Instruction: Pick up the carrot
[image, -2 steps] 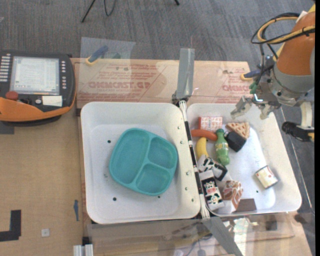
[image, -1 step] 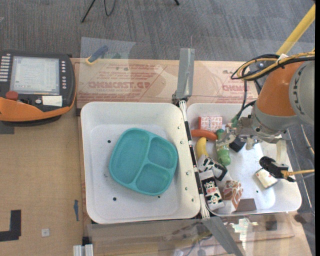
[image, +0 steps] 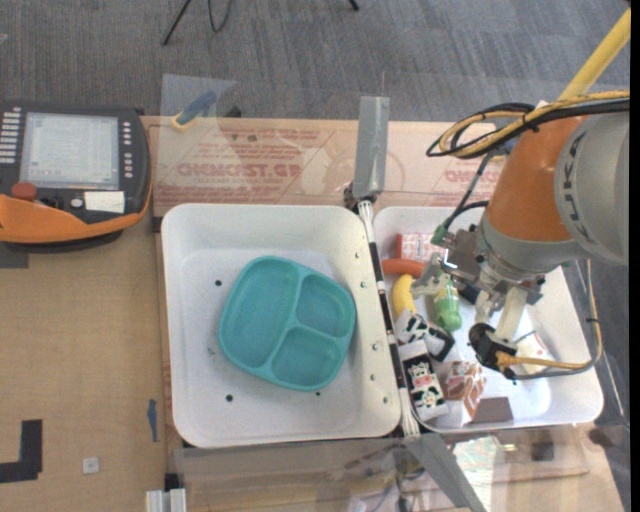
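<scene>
**Tool over the right bin, carrot not yet taken**

The carrot (image: 404, 267) lies near the upper left corner of the right bin (image: 570, 395), just beside the divider between the bins, with a banana (image: 402, 296) just below it and a red packet (image: 414, 245) above it. The arm (image: 545, 200) hangs over the middle of that bin, and the tool (image: 462, 287) sits to the right of the carrot, near a green toy (image: 448, 308). Whether it is spread or pressed together I cannot tell; nothing visibly sits in it. This looks like the approach step. The next move calls for shifting left toward the carrot and coming down clear of the banana and the bin wall. The left bin (image: 190, 300) holds a teal tray (image: 287, 322).
</scene>
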